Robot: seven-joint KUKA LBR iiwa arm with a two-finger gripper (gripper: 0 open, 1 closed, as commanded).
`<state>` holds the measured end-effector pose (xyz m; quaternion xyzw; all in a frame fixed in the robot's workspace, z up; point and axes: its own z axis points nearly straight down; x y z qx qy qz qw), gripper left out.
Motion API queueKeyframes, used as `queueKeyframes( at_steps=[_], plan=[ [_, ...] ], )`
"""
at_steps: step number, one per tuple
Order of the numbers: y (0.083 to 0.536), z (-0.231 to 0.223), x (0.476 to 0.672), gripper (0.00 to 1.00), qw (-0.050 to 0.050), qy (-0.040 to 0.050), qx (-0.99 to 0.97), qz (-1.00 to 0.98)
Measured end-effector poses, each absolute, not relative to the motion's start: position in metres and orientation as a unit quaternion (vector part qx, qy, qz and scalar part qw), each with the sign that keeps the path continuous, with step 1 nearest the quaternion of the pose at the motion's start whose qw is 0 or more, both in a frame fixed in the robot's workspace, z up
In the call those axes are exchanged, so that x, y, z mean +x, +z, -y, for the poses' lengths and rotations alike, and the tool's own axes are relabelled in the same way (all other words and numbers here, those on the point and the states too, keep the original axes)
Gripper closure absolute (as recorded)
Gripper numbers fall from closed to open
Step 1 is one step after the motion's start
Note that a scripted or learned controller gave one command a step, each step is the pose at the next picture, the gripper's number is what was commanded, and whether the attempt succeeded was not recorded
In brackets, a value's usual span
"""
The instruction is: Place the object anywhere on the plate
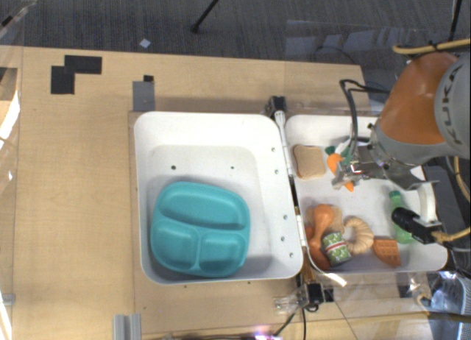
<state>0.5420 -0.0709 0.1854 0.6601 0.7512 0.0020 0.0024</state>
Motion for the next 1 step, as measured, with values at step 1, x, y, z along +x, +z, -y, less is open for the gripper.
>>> queueKeyframes(
  at_steps=[1],
  plan=[
    [0.1846, 0.0102, 0.5467, 1.00, 0.000, 0.0020, 0.724, -0.689]
  ],
)
